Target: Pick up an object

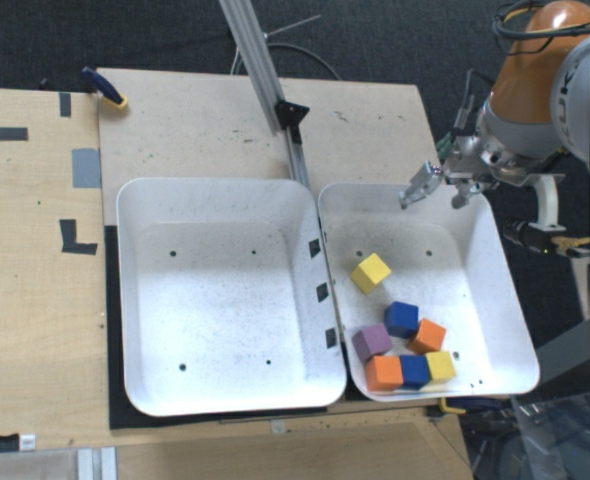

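Several small blocks lie in the right bin [495, 268]. A yellow block [371, 271] sits alone near the bin's middle. Toward the front edge cluster a blue block [401, 318], an orange block [430, 335], a purple block [372, 342], a larger orange block [383, 372], a second blue block [414, 370] and a second yellow block [440, 366]. My gripper [437, 190] hangs over the far rim of the right bin, well behind the blocks. Its two fingers are spread apart, open, with nothing between them.
The left bin [135, 268] stands beside the right one. A slanted metal rail [260, 58] runs down to the gap between the bins. A blue and yellow clamp [105, 88] lies at the far left of the bench.
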Controlling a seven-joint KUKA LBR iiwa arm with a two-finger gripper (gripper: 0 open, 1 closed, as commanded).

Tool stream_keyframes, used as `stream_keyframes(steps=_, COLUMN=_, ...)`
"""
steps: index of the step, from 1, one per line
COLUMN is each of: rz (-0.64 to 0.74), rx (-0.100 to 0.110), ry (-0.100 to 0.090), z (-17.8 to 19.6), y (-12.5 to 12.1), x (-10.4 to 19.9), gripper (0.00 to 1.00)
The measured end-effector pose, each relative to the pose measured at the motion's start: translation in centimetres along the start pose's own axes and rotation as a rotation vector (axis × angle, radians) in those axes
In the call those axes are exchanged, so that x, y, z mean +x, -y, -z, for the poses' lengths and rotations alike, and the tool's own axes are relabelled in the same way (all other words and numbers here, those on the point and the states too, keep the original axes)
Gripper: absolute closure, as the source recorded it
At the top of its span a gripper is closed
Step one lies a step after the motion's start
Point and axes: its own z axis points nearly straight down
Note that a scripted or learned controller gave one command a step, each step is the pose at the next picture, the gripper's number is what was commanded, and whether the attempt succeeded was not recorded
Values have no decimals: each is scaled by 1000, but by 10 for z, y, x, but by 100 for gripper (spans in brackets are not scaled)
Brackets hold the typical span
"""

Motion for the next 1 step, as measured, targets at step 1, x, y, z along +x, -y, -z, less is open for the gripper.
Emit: stream_keyframes(steps=1, rz=0, rx=5, ry=-2, z=-136, y=19, x=22, gripper=0)
